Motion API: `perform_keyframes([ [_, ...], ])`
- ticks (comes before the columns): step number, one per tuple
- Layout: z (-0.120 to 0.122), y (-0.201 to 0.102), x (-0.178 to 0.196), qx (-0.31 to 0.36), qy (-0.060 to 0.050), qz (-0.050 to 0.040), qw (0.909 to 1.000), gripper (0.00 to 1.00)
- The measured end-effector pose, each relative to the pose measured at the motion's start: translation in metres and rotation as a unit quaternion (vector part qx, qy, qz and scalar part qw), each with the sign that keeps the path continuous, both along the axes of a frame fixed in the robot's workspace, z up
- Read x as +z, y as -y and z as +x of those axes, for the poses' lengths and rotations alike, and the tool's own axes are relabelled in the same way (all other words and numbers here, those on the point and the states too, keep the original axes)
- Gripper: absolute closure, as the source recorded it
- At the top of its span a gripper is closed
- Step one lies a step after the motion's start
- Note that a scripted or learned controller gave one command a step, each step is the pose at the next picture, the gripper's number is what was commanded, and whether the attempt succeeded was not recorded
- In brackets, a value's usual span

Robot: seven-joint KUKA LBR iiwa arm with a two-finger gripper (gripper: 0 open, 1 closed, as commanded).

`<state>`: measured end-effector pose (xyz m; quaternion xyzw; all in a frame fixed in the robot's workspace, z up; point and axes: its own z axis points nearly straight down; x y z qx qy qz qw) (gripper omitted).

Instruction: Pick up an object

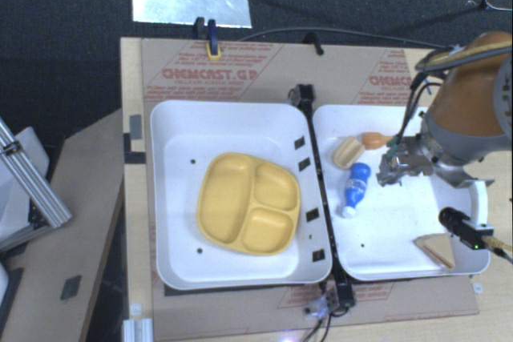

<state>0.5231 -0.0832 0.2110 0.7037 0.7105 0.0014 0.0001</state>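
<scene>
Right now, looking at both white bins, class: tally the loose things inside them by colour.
Yellow: 1, the divided tray
Blue and white: 1, the bottle
Tan: 2, the bread roll and the wedge
Orange: 1, the orange piece
Total: 5

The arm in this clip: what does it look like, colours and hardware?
The arm enters from the right: bulky rounded grey housing with a broad orange band above the wrist. Thin black cables run along its left side. The gripper is a small dark grey metal assembly.
</scene>
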Motion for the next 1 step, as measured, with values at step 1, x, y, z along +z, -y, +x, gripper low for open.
perform_keyframes([
  [1,0.0090,-0.0484,-0.0062,0.000,0.000,-0.0002,1.0000,1.00],
])
